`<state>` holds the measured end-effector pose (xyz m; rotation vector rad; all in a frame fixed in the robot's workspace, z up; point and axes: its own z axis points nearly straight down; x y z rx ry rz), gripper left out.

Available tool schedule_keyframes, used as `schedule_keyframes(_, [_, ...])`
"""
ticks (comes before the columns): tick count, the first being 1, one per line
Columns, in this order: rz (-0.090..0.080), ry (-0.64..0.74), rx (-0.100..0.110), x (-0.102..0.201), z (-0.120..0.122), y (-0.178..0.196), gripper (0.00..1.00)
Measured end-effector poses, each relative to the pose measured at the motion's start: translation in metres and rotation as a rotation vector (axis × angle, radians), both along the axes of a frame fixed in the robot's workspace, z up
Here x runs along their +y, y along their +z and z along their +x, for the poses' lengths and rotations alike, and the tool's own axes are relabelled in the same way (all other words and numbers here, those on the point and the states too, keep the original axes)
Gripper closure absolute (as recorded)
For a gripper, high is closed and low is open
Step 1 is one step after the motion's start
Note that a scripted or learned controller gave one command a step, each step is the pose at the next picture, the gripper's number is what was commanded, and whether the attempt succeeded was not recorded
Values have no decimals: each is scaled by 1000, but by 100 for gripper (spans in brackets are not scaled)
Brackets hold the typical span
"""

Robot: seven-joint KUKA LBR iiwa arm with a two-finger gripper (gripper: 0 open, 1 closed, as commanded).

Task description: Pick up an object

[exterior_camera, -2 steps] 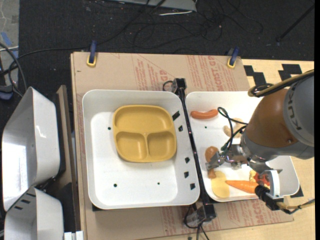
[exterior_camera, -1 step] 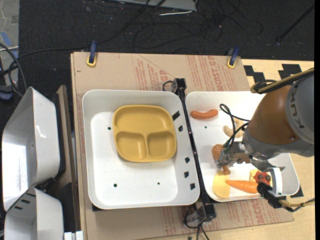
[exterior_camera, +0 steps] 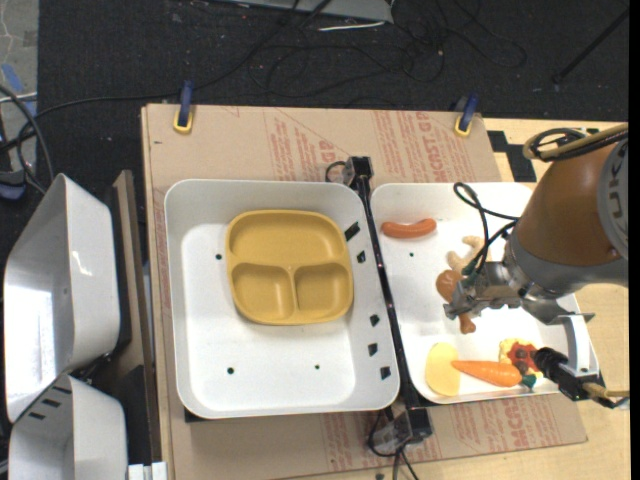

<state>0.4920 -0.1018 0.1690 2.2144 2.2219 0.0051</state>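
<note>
Carrot (exterior_camera: 487, 372) is lying at R bin's (exterior_camera: 420, 208) near edge; your gripper (exterior_camera: 468, 303) is hovering above it by a brown toy (exterior_camera: 447, 283). Finger state: can't tell.

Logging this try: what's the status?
Two-finger gripper low in right white bin, beside small brown toy. Orange carrot, red sausage lie apart.

Even overhead light, bright on the white bins (exterior_camera: 190, 268), soft shadows, slightly grainy focus throughout.

cardboard sheet (exterior_camera: 420, 138) | red printed lettering, upside down and mirrored from this view | not readable
</note>
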Motion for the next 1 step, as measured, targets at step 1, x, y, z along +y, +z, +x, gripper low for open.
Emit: schedule_keyframes(1, [-1, 0, 0, -3, 10, 49, 100])
